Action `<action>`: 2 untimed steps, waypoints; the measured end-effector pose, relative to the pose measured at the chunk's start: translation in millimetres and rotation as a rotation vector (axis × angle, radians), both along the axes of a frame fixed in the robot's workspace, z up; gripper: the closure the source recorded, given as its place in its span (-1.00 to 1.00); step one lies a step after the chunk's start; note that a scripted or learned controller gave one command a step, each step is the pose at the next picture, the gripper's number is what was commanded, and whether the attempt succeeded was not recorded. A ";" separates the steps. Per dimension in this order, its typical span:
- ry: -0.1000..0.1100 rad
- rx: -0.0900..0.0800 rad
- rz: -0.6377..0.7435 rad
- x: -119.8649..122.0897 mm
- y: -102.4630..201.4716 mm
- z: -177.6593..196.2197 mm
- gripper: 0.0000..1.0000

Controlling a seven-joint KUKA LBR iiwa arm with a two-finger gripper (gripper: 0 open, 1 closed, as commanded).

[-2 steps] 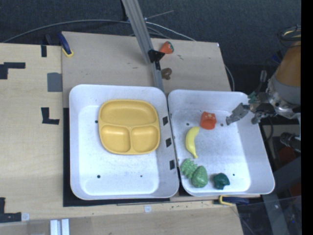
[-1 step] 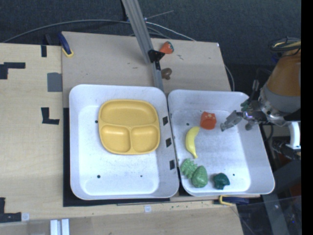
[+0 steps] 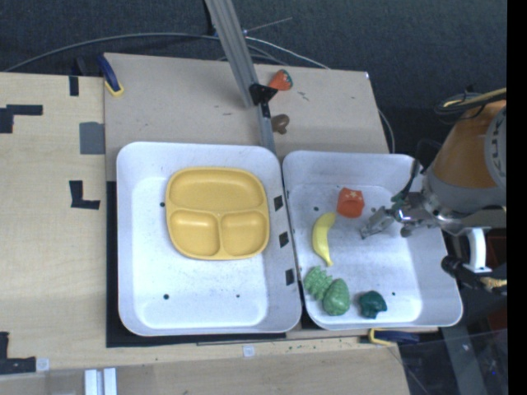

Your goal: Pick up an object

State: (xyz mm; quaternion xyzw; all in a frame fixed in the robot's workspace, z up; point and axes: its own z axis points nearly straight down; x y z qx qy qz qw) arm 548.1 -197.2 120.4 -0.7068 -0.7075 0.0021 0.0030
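Right bin (image 3: 428,303) on the surface, holding four small toy foods: red block (image 3: 351,202), yellow banana (image 3: 323,239), green bumpy piece (image 3: 328,290), dark green lump (image 3: 372,304). The tool (image 3: 377,224) hangs low just right of the banana, below the red block; whether it is spread or pressed together cannot be told (too blurred). The banana likely handles as light, stiff, slippery plastic; pinch across its narrow middle. Left bin (image 3: 132,220) carries a yellow divided plate (image 3: 218,212).

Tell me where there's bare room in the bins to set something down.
Left bin: bare floor below the yellow plate. Right bin: bare between banana and right wall. Crowded along its bottom edge: green toys, dark green piece.
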 end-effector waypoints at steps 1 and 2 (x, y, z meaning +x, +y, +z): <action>-0.004 -0.001 0.002 1.3 0.2 13.2 1.00; -0.012 -0.003 0.001 2.9 -0.7 76.7 1.00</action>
